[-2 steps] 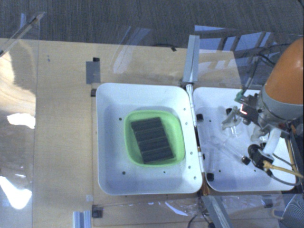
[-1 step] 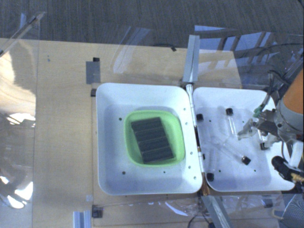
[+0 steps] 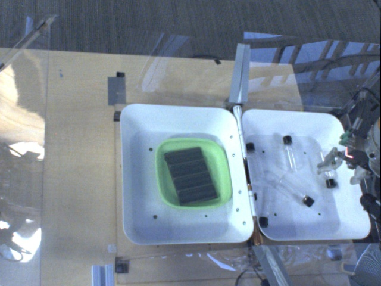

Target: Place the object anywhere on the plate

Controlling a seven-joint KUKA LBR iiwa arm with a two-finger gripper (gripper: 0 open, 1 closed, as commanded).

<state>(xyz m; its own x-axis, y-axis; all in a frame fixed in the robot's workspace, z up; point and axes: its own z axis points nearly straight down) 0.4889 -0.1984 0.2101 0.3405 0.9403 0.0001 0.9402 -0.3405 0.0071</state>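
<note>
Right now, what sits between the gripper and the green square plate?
In the camera view: clear black-capped tubes on the right white bin's floor, then both bins' adjoining walls. The gripper is right of them, the green plate left.

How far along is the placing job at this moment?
Done: the dark ridged object already lies on the green plate in the left bin. In hand: nothing visible; the gripper sits over the right bin, among small clear tubes. Left: seemingly nothing.

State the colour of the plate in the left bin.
Bright green; the plate shows best in the camera view.
</note>
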